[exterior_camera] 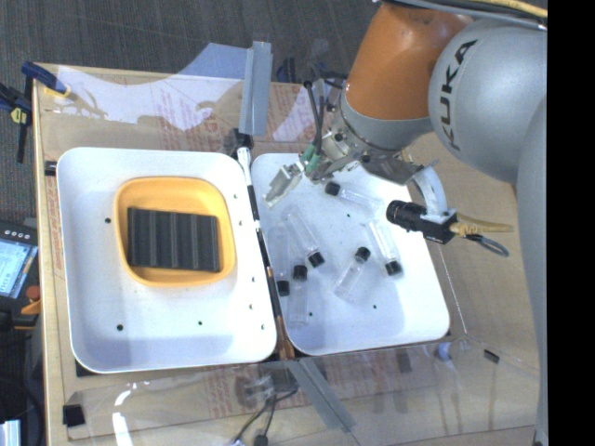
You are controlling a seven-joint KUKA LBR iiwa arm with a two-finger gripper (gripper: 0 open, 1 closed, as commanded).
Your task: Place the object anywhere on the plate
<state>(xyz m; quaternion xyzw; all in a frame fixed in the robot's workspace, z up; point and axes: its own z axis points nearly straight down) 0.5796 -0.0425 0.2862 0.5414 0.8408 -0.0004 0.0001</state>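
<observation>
1. The yellow plate [174,233], with a dark ribbed insert at its centre, sits in the left bin [93,333], toward its far side.
2. Several small clear tubes with black caps [356,269] lie scattered across the floor of the right bin [418,319]; none lies on the plate.
3. The arm [437,72] hangs over the far edge of the right bin, with the gripper [290,180] low near that bin's far left corner, beside the wall between the bins.
4. I cannot tell whether the gripper is closed, or whether it holds a tube.
5. Judgement: the picking step is in hand. Next comes a secure lift, then travel left over the dividing wall to release above the plate.
</observation>
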